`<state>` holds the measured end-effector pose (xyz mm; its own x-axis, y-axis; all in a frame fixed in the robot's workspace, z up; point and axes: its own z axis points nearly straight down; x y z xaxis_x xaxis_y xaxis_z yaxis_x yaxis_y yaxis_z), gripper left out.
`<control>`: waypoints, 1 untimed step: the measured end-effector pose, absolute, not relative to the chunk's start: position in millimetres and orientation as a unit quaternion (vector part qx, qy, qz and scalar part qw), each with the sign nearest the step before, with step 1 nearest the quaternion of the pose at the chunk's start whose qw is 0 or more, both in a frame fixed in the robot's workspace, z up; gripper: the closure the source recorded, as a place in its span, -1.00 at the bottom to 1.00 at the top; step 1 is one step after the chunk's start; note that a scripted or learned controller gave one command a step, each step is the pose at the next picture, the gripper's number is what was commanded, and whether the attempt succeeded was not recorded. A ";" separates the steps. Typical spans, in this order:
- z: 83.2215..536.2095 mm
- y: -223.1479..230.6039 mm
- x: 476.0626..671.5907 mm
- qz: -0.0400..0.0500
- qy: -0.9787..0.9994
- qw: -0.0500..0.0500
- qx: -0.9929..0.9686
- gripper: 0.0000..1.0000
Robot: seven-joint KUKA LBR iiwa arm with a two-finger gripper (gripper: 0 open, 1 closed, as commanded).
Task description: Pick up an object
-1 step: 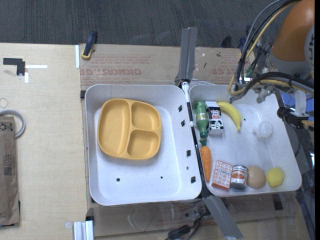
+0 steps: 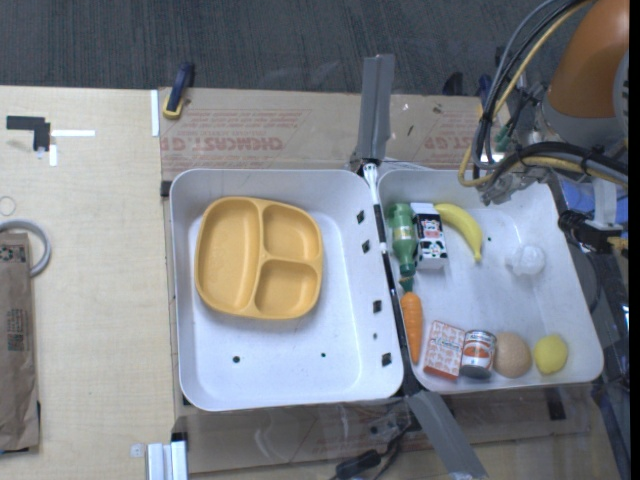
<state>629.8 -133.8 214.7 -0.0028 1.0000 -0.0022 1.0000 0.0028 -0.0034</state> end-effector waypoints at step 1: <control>290.5 -176.1 652.0 0.001 -0.737 -0.001 -0.676 1.00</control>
<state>652.0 -176.1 290.5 -0.0872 0.9962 -0.0031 0.9962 0.0872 0.0004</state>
